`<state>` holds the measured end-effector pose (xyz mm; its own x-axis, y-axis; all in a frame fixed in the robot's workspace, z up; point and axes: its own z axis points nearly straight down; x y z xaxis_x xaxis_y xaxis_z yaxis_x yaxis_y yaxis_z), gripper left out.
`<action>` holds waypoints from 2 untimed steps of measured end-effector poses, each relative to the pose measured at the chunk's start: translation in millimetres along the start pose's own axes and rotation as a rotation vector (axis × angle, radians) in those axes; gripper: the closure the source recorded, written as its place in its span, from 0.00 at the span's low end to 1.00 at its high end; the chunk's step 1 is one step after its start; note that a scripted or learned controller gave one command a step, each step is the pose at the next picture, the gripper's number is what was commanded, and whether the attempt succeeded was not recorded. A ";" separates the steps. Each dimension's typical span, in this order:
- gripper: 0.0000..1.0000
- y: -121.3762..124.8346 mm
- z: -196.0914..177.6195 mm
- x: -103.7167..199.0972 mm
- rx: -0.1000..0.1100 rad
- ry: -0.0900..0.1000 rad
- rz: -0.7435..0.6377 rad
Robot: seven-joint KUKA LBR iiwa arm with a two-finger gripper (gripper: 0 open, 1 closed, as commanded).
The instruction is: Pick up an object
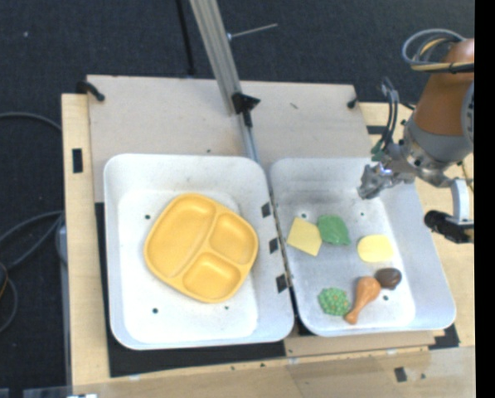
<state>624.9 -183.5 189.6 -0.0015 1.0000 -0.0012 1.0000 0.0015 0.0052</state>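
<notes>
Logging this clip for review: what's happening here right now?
The arm's gripper hangs over the far right part of the right bin, holding nothing visible. The toy food there lies untouched: yellow wedge, green leafy piece, yellow lemon-like piece, chicken drumstick, broccoli. A yellow divided plate sits in the left bin.

arm [440,131]: grey body, orange band | cables: grey loops seen on top | gripper [371,183]: metallic grey

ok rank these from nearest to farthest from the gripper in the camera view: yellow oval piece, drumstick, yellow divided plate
From the gripper, at the right bin's upper right:
1. Yellow oval piece, just below it at the bin's right side.
2. Drumstick, lower, near the bin's front edge.
3. Yellow divided plate, across in the left bin.
</notes>
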 end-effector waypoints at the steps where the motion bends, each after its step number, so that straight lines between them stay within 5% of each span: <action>1: 1.00 0.1 -45.0 2.7 -0.001 0.000 -0.002; 2: 1.00 1.6 -98.0 1.2 -0.002 -0.001 -0.002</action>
<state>626.0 -182.2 287.6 -0.0037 1.0000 -0.0023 1.0000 0.0037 0.0074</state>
